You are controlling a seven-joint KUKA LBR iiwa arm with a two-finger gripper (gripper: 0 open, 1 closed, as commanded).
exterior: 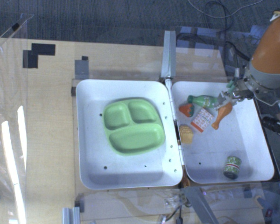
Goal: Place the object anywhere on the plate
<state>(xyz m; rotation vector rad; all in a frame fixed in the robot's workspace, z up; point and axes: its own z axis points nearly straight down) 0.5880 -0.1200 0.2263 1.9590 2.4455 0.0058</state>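
Currently hovering at the far right of the right bin (263, 139), gripper (231, 93) just beside the green bottle (202, 100) and the orange drumstick-shaped toy (222, 115); impossible to tell the grip state, or which piece is meant. Judging the pick not yet made: needing to settle squarely over one object, clear of the carrot-like piece (186, 109), the printed card (202, 120) and the neighbours, before lifting across the divider. Waiting in the left bin (88, 171), green three-compartment plate (132, 125), pale, glossy, lying flat, nothing on it
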